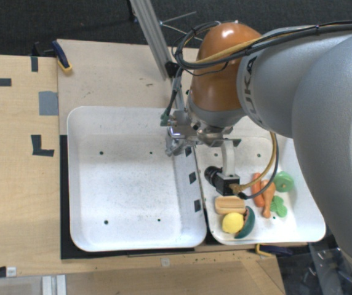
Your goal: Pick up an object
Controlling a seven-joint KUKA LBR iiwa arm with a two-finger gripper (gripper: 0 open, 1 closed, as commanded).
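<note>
**Several toys, all lying apart from the claw**

You'll find the claw (177,137) over the seam where the two bins meet, near their far ends, at the upper right corner of the left bin (127,183). Nothing is visible in it, and you cannot tell from this angle whether it is released or clenched.

Your candidates for picking all sit in the right bin (314,226), clustered toward its near end and well apart from the claw. A tan bun (229,203) lies crosswise, with a yellow fruit (231,224) just in front of it, touching or nearly so. A dark green piece (248,224) curves against the yellow fruit's right side. To the right of the bun an orange carrot (261,195) lies at a slant, a round green piece (284,182) sits beyond it, and a small green piece (279,208) lies near the carrot's lower end.

The arm (299,85) comes in from the right, large and grey, passing high above the right bin. Its orange band (225,48) sits directly above the wrist, and the wrist points down toward the bins on the tabletop (16,165).
</note>
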